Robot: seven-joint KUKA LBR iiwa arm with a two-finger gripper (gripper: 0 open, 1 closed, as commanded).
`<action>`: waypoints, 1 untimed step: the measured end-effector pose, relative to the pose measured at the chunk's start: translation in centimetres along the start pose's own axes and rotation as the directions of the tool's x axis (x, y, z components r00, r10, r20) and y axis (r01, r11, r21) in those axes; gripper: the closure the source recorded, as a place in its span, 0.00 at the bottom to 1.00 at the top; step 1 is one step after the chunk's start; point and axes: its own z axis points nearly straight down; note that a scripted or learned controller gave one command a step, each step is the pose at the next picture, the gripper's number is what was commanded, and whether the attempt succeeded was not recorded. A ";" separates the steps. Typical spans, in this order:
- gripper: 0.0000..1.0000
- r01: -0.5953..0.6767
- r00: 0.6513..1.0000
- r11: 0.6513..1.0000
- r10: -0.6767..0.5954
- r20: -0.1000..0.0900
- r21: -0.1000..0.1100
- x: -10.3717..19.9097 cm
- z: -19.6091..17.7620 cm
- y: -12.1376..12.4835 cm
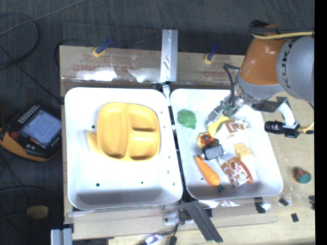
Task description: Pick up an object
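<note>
So nearest the camera, the carrot (207, 171) lay at a slant in the right bin (265, 188). Further back the banana (218, 125) pointed its long axis up toward the hand (228, 107), just below-left of it; finger state, couldn't tell.

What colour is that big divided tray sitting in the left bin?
Yellow: the divided plastic tray in the left white bin, seen in the camera view.

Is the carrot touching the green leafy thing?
Apart. The camera view shows bare white bin floor between the carrot and the green leafy thing, with the carrot nearer the front of the right bin.
</note>
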 end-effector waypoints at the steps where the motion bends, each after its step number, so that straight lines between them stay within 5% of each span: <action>1: 1.00 -0.275 0.961 0.961 0.275 -0.002 0.000 -2.0 1.9 2.0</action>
